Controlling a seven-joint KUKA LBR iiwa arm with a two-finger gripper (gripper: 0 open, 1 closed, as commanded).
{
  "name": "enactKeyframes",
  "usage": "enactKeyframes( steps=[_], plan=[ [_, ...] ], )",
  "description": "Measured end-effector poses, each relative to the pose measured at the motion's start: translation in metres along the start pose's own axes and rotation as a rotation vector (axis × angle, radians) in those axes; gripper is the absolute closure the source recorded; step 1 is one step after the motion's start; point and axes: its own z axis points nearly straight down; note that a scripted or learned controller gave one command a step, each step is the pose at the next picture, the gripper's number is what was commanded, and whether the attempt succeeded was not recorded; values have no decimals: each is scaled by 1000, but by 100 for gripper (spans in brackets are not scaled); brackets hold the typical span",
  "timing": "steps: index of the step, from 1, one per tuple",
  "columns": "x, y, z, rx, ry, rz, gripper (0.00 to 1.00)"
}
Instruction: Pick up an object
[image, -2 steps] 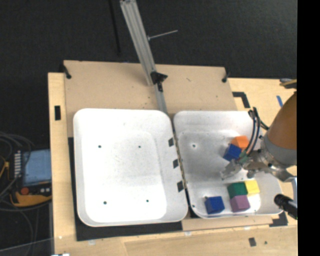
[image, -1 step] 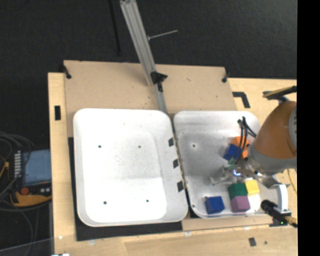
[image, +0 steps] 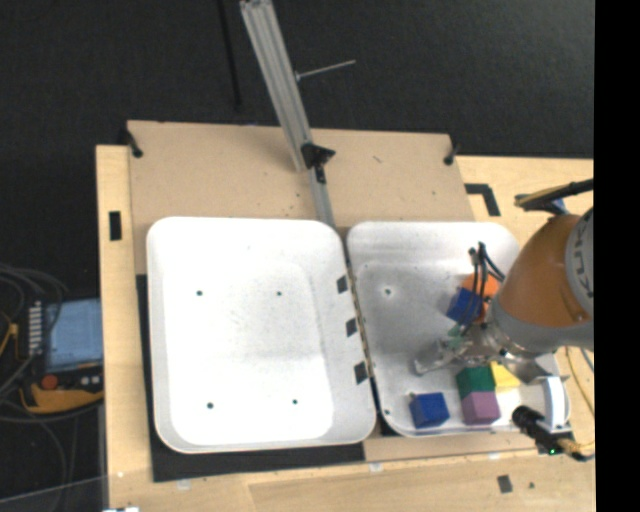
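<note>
So we've got the desk (image: 250, 170) carrying two white bins side by side, and going big to small: the left bin (image: 180, 300) sits toward the desk's left edge, the right bin (image: 400, 260) toward its right edge, and the arm (image: 550, 280) comes in over the right bin's far-right side, its grey and orange bulk hiding that part of the bin. Everything worth grabbing is bunched in the right bin's near-right corner. The claw (image: 455, 350) hangs low over the bin floor, roughly mid-bin and just inboard of the arm, and honestly we can't tell how it's set, since the metal bits there blur together and we see nothing clearly caught in it. The relation that matters for us: the green block (image: 476, 381) lies just beside the claw, on the side toward the bin's near edge and a touch to the right, so it looks like the closest candidate. The purple block (image: 481, 406) sits right against it, nearer the rim, with a yellow block (image: 505, 377) tucked beside the green one under the arm. The blue block (image: 428, 409) rests alone near the near edge, a little left of the claw and apart from it. Another blue piece (image: 463, 304) and an orange piece (image: 485, 285) sit on the far side, close to the arm.
</note>
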Motion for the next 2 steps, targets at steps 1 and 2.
enactKeyframes(
  steps=[1, 2],
  plan=[
    [-1, 1, -12, -5, 1, 7, 100],
    [1, 3, -55, -4, 0, -6, 100]
  ],
)
